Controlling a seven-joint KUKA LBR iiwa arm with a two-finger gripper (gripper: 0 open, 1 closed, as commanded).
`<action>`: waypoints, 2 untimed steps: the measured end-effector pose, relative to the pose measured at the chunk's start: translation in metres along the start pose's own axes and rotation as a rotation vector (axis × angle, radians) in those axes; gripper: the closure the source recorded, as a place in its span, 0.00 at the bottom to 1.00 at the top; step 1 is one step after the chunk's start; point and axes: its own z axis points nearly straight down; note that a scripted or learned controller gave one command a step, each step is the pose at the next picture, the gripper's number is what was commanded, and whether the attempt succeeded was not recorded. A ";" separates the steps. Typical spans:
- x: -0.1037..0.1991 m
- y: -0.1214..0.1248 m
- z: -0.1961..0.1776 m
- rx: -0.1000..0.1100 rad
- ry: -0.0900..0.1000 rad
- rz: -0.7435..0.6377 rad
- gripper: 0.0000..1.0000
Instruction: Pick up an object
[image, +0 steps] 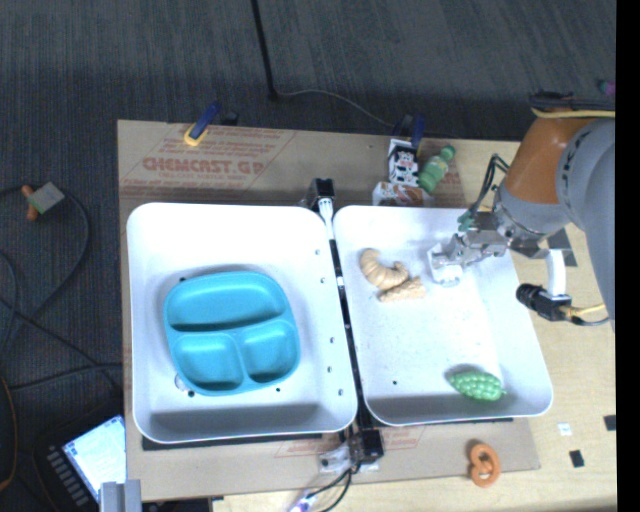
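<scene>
Dark grey carpet floor (100, 60) crossed by black cables (265, 60) surrounds the bench (250, 150).

Both bins (345, 345) are showing smooth, glossy white plastic — the blue tray (232, 330) is looking like matt plastic. The bench board (250, 165) is appearing as plain brown cardboard — printed, dull.

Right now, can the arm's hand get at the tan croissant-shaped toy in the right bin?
Probably yes. The hand hovers over the right bin, just right of the tan toy, with bare bin floor between them. The green toy lies well off in the near corner.
</scene>
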 end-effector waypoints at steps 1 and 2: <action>-0.019 0.033 -0.088 -0.003 -0.002 0.000 1.00; -0.012 -0.080 -0.159 -0.001 -0.002 0.001 1.00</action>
